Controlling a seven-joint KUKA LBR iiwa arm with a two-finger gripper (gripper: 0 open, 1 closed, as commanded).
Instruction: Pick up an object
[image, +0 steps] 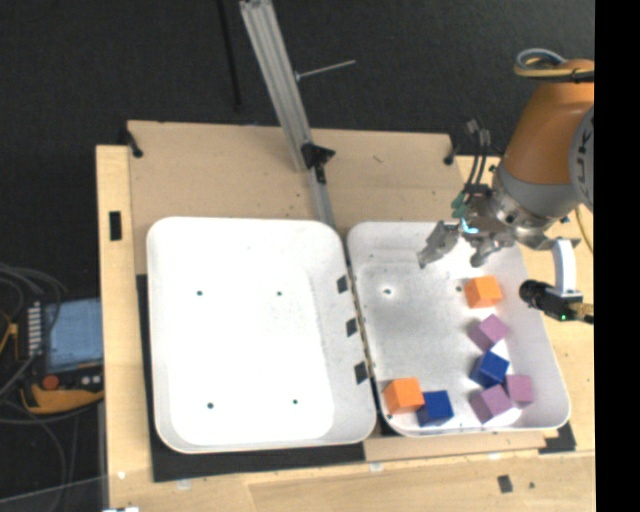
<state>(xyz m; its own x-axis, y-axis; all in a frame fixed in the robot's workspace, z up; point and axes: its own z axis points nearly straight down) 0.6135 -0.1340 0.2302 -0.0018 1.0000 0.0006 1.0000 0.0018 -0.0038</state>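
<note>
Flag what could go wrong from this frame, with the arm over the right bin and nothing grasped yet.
1. The open end effector hovers over bare bin floor, up-left of the nearest orange cube; closing here would likely catch nothing.
2. The purple and blue cubes sit tightly clustered, so fingers may nudge neighbours or pinch two.
3. The lower orange cube and blue cube lie against the right bin's near wall, leaving little finger room.

We see the right bin (400, 300) bare on its left, blocks (492, 368) crowding its right wall and near edge, metal post (285, 95) slanting behind it
</note>
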